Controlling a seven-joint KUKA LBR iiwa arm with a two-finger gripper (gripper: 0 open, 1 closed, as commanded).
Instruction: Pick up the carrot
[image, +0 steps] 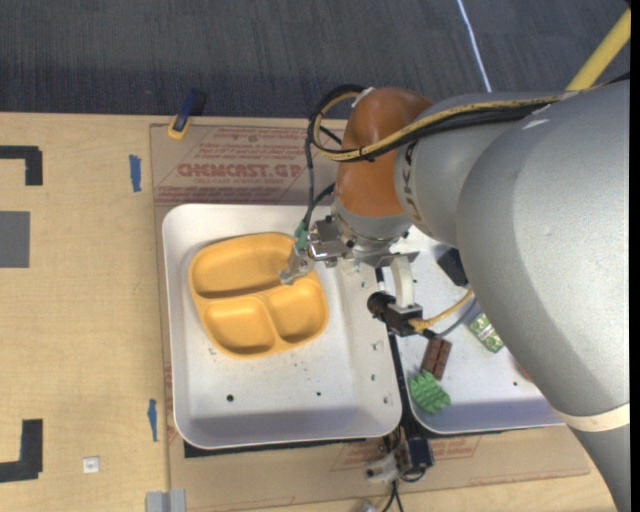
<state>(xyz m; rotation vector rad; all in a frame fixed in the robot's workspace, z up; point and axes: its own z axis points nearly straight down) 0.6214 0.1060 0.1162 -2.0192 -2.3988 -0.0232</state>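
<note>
Jaws: I cannot tell how far they are open, because the wrist hides them from above; nothing can be seen held between them.
Gripper (300, 258): low over the left bin (200, 400), at the right rim of the yellow plate (240, 325), touching it or just above it.
Yellow plate: a divided dish with three compartments, and all three look bare.
Arm (520, 220): it reaches in from the right and covers a large part of the right bin (480, 415).
Carrot: I cannot tell where it lies. Nothing orange and long is in the open parts of the bins, so I judge it may be under the arm in the right bin.
Other things: a green piece (430, 392) and a brown piece (436, 355) lie near each other in the right bin, near the wall between the bins.
Handling, as a judgement: among such small play foods the carrot is probably light, stiff and smooth, not fragile. The tapered shape may slip out toward the thin end.
Where to hold: across the thick middle, jaws at a right angle to its length, not at the tip.
Risk: a smooth round body can roll away if only one side is touched first.
</note>
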